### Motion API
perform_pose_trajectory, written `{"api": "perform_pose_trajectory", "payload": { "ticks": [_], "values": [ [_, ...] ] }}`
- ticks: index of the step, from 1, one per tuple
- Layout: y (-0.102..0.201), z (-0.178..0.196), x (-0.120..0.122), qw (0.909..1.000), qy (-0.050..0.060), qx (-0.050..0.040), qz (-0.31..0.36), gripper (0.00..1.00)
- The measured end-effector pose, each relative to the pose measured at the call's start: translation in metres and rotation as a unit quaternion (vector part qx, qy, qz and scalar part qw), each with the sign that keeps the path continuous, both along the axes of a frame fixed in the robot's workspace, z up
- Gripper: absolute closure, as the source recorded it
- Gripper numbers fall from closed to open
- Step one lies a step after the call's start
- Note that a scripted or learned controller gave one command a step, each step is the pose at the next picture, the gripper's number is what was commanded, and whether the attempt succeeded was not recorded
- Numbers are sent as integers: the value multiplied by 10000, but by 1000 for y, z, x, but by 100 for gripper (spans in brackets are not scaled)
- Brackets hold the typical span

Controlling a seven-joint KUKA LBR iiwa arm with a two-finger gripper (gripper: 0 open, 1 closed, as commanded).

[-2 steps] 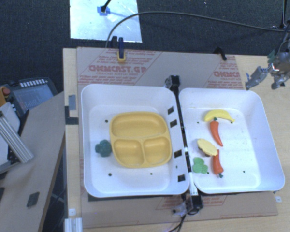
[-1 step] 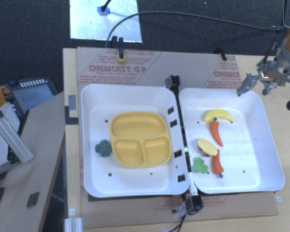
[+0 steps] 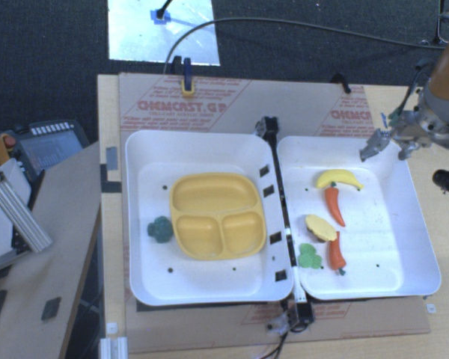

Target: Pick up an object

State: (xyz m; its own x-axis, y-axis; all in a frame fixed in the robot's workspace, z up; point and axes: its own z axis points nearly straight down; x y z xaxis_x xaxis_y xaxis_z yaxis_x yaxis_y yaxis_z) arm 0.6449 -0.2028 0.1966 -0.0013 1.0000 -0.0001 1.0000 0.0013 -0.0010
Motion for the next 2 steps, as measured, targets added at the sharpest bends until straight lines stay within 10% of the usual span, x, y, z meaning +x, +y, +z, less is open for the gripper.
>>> {"api": "perform_pose_trajectory", "payload": {
  "ticks": [1, 2],
  "values": [
    [6, -60, -4, 10000, 4, 4, 3, 0],
    [5, -45, -2, 10000, -33, -6, 10, 100]
  ]
}}
